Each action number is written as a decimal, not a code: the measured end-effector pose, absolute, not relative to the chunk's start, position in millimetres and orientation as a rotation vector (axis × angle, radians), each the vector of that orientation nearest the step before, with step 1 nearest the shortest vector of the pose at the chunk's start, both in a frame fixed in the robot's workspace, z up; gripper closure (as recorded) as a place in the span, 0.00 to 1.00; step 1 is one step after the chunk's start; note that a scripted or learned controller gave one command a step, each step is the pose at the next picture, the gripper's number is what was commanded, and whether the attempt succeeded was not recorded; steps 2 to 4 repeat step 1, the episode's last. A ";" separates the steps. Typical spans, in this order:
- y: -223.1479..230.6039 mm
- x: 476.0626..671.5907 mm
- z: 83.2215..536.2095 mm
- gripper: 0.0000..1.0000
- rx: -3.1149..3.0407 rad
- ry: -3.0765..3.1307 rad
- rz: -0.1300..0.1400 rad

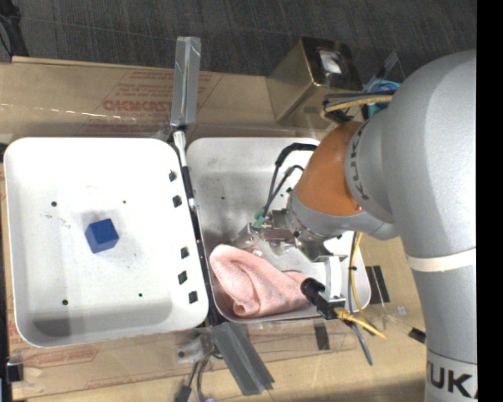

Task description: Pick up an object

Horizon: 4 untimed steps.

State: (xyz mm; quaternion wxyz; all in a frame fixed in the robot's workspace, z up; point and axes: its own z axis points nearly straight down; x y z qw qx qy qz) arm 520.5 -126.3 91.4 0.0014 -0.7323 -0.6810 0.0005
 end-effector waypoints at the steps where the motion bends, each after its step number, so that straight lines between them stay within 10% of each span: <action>1: -157.8 571.6 92.1 0.00 -2.148 -2.290 0.000; 4: -157.8 571.6 92.1 0.00 -2.148 -2.290 0.000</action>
